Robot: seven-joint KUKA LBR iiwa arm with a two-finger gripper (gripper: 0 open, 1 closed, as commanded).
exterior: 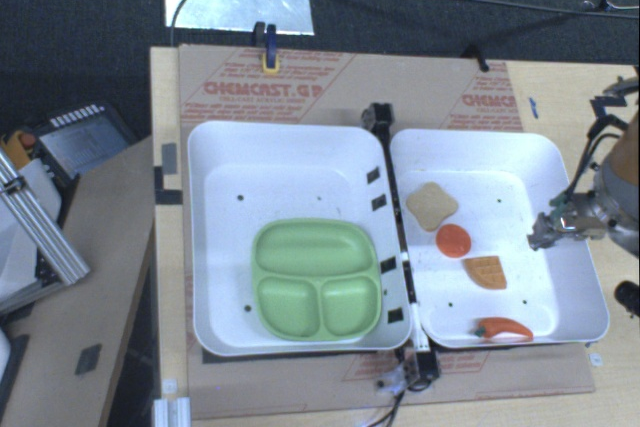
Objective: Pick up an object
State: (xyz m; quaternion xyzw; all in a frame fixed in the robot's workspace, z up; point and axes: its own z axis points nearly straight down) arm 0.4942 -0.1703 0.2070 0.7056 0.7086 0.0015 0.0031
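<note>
Over the right bin's far wall (pixel 575 215) — that is where my gripper (pixel 545 233) sits, at the rim on the side my arm comes in from. Whether the jaws stand wide or narrow I cannot tell; the tip is small and dark against the white plastic, and nothing shows between them.

Candidate objects, all on the right bin's floor and all to camera-left of me:
- orange wedge (pixel 485 272), flat, toast-like, with a grainy face. Nearest to me, slightly toward the camera.
- red ball (pixel 454 240), round and smooth, just beyond the wedge, roughly level with my tip.
- tan slice (pixel 432 204), flat, bread-shaped with rounded corners, farthest across, close to the centre divider.
- carrot-like piece (pixel 504 329), orange-red with a green end, long axis lying along the near wall and close against it.

Judgement: the move turns on travelling camera-left into the bin. The wedge is the shortest reach, but flat things give little to pinch. The ball offers height and may roll. The carrot's position by the wall leaves little room on that side.

Left bin (pixel 215 165) holds a green three-compartment plate (pixel 316 277), smooth moulded plastic — well apart from me. Both bins rest on a cardboard sheet (pixel 330 80) over the desk.
</note>
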